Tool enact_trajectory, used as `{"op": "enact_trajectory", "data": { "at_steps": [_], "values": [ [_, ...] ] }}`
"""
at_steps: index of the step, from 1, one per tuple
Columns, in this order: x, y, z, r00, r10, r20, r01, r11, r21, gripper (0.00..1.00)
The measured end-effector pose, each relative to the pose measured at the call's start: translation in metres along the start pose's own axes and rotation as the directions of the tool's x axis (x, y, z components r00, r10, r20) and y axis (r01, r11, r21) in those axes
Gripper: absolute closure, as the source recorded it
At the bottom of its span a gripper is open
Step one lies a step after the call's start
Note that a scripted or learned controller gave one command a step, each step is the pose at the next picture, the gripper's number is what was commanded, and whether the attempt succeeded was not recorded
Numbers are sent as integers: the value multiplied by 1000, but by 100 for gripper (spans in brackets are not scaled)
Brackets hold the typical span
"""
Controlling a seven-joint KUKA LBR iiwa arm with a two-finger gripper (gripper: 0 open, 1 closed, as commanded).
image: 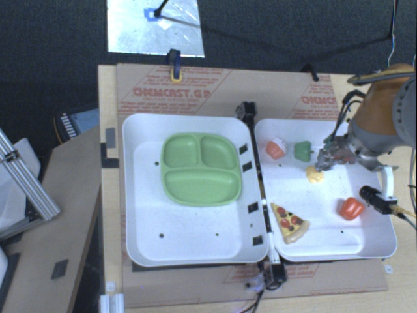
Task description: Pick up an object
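**Pincer poised above the small yellow piece in the right bin**

From where I stand, the grey arm with the orange band leans in from three o'clock, and its pincer (324, 158) hangs right over a small yellow lumpy toy piece (315, 175) in the right-hand shallow white bin (378, 240). Whether the pincer is apart or together I cannot tell; the tip is a dark tangle from this angle.

To do this step well, I would judge the pincer should come straight down and centred on the yellow piece, so it is not nudged off toward the bin wall. The piece is low and rounded, so a deep, square approach seems wise. Just at eleven o'clock from it sits a green rounded toy (302, 150); keeping clear of it matters, as the two lie near each other.

The yellow piece looks pale, knobbly and small, lying toward twelve o'clock of the bin's middle. Around it: a pink-and-white toy (275, 148) at ten o'clock, a red-orange rounded toy (352, 208) at four o'clock, a toy pizza slice (290, 222) at seven o'clock. The left-hand white bin (143, 240) holds a green divided plastic plate (199, 169)
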State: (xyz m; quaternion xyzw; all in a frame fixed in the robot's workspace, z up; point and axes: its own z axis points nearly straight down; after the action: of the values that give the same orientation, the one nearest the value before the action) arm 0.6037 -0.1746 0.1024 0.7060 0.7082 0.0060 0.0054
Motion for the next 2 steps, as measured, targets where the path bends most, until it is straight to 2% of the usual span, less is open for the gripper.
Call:
{"op": "enact_trajectory", "data": {
  "at_steps": [1,2],
  "values": [
    [4,-4,-47,1000,-1,2,1,1000,10,100],
    [-3,-5,-93,1000,1,3,-1,1000,10,100]
  ]
}}
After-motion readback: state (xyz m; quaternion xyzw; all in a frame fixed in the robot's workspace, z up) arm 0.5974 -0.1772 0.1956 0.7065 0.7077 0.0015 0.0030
